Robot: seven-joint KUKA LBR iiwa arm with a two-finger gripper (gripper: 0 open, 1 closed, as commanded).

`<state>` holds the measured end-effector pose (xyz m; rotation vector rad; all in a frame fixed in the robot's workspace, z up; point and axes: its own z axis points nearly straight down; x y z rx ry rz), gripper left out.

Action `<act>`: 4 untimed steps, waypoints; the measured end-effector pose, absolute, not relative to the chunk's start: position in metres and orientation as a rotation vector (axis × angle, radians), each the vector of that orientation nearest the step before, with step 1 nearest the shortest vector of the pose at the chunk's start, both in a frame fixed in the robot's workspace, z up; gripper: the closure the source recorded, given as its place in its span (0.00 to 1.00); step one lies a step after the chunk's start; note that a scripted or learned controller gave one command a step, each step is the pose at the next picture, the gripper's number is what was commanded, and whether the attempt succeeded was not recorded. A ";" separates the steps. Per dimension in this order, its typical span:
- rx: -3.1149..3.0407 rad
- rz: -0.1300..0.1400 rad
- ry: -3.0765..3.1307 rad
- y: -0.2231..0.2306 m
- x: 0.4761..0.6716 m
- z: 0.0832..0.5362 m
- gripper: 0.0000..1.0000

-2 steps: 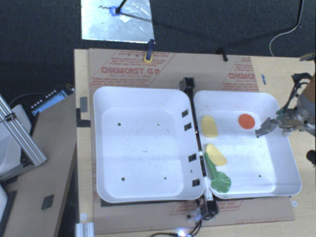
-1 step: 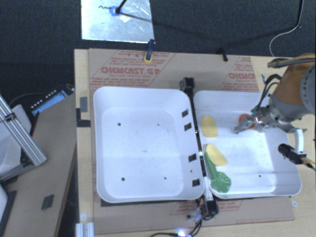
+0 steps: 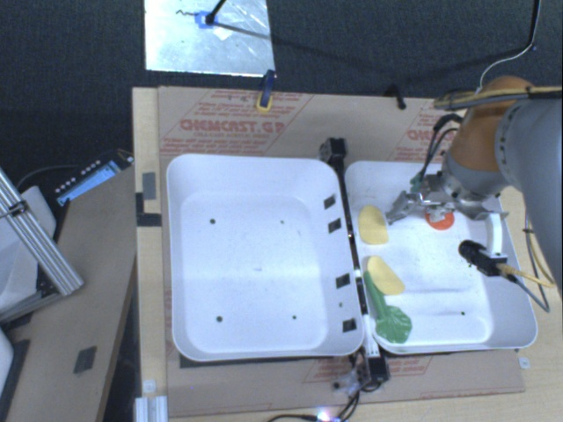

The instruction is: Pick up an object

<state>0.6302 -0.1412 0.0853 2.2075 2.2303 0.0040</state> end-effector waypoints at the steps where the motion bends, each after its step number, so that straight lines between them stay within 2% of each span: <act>1: 2.223 -0.003 2.221 -0.162 0.586 0.084 0.00; 2: 2.231 -0.006 2.216 -0.211 0.504 0.084 0.00; 3: 2.209 0.006 2.224 -0.206 0.575 0.085 0.00; 4: 2.208 0.006 2.226 -0.183 0.627 0.086 0.00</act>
